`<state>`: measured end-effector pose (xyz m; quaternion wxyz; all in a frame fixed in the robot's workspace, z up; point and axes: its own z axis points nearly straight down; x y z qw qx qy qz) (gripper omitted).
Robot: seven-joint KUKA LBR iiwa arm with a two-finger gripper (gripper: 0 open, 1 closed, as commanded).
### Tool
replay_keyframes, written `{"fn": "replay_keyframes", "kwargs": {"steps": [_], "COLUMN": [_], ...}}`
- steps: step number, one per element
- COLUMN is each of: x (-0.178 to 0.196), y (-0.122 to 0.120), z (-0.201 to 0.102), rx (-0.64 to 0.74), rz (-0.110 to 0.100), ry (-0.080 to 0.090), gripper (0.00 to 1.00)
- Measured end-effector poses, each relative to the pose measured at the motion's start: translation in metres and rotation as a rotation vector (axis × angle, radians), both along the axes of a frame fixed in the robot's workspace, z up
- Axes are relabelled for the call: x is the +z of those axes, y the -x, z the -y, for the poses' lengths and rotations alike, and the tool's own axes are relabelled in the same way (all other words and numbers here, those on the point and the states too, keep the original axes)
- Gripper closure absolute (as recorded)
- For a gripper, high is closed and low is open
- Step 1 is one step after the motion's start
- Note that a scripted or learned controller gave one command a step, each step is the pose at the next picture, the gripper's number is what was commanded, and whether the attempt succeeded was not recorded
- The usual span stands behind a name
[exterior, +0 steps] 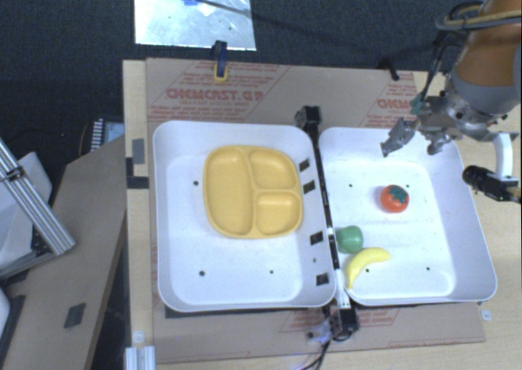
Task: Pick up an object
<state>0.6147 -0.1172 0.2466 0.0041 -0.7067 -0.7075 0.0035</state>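
We see the gripper [418, 139], fingers apart, above the right bin's [457, 197] far edge; round glossy tomato [395, 198] (green-capped) sits on open floor below.

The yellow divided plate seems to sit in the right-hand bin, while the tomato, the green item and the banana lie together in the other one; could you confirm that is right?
Not quite: the camera view shows the yellow divided plate in the left-hand bin. The tomato, the green item and the banana do lie together in the other bin, the right-hand bin.
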Motion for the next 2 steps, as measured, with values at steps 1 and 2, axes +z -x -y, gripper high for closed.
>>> {"fn": "replay_keyframes", "kwargs": {"steps": [1, 2], "x": [0.007, -0.052], "y": [-0.002, 0.004], "z": [0.0, 0.003], "rx": [0.002, 0.0], "rz": [0.012, 0.009], "ry": [0.001, 0.001], "gripper": [0.0, 0.0]}}
